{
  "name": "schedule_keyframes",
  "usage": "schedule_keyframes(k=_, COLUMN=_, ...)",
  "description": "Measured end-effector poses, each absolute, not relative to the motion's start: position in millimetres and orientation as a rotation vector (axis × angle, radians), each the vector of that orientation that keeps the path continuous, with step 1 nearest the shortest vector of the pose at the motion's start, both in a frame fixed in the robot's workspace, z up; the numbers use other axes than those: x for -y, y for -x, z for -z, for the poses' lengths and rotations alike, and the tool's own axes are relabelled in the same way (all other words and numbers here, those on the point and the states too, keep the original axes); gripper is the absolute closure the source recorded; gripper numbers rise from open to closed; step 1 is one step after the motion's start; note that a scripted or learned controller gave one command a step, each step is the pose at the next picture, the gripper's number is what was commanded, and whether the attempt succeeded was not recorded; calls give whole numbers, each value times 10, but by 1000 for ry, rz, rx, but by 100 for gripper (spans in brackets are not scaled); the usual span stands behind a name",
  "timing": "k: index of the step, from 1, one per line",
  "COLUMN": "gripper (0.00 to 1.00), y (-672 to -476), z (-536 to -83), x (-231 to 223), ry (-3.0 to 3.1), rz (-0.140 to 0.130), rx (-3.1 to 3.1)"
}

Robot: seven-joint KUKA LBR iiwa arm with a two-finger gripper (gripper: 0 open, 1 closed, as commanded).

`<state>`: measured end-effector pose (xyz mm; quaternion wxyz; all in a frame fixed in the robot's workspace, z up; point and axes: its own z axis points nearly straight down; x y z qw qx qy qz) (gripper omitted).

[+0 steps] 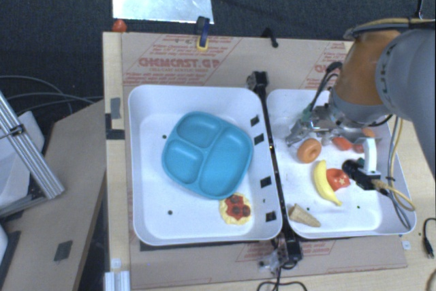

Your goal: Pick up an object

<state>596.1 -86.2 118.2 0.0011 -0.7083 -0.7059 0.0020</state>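
Observation:
My gripper [298,132] hangs low over the upper left part of the right bin [392,218], with the grey arm coming in from the right. Just below and to the right of its tips lies an orange round fruit [309,150], close to the gripper, and I cannot tell whether they touch. A yellow banana [323,183] lies further down with a red toy food [338,178] against it. A tan cone-shaped piece [304,215] rests near the bin's front. Another red piece [344,143] peeks out under the wrist.
The left bin [146,215] holds a blue divided plate [206,154] and a small round pizza toy [236,208] near its front wall. A black divider strip [267,146] runs between the bins. A yellow cable [402,197] loops over the right bin's right side.

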Motion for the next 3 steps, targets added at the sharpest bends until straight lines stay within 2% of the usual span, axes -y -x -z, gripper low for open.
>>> schedule_keyframes(k=1, gripper=0, y=-5229, z=-859, x=1256, ry=2227, rz=5, rx=2223)
schedule_keyframes(k=2, gripper=100, y=-5254, z=-961, x=1237, ry=2225, rz=5, rx=2226)
schedule_keyframes(k=3, gripper=100, y=-6143, z=-851, x=898, ry=2215, rz=10, rx=2237)
